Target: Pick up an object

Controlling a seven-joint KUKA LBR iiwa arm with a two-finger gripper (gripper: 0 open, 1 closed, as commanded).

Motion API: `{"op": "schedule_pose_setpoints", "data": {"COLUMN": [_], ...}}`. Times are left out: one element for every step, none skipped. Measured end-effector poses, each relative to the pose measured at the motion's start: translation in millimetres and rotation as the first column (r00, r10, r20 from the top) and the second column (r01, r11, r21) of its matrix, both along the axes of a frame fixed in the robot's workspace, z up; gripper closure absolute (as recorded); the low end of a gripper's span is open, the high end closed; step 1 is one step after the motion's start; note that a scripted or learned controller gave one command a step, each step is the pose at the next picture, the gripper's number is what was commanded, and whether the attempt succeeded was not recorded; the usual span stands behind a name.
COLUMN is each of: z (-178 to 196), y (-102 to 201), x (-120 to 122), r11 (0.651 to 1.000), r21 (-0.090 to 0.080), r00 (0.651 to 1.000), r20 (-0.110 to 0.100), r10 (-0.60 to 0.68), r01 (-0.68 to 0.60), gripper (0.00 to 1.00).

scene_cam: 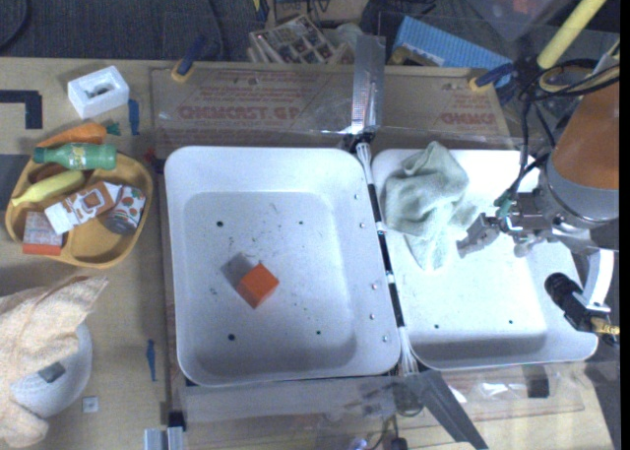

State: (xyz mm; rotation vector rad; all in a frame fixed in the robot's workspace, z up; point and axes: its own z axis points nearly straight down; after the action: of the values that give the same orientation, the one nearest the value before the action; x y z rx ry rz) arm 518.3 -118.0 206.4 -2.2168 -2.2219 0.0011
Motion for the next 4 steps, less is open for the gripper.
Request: {"op": "schedule_pose_setpoints", "data": {"z": [-71.2,-115.0,-82.3,-2.1], "y": [7.1,11.3,-79.2,-88.3], "x": [53.1,120.9,129.6,149.9], "r11": [0.997,0.997,1.000,1.000], "r21": [-0.002,-0.003,-0.004,-0.004], "r00": [0.997,0.997,1.000,1.000], "r20": [0.003,0.012,0.005,0.006], "r10": [0.081,-0.075,-0.016,-0.007], "r01": [-0.081,0.075,0.016,0.007], "gripper": [0.00,0.00,0.00,0.00]}}
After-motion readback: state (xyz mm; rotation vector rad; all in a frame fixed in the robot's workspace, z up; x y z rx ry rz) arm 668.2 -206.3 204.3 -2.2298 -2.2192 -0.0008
